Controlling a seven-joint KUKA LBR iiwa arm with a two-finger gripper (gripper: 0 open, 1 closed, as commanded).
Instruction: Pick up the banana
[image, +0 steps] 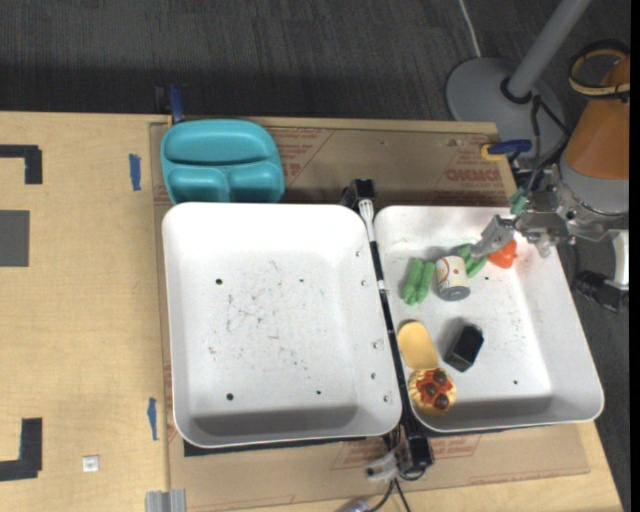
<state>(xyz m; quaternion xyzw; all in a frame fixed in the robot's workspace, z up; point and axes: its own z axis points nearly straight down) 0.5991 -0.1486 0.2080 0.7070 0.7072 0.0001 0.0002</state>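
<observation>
My end effector (497, 238) hovers at the far right of the right-hand shallow white bin (560, 390), over a small orange object (503, 255); I cannot tell its state. The stubby yellow banana (417, 343) lies against that bin's left wall, diagonally nearer and leftward, long axis roughly front-to-back.

Tool (497, 240) low, arm from right

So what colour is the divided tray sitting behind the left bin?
Teal, plain all over: the divided tray shows best in the camera view, beyond the left bin.
</observation>
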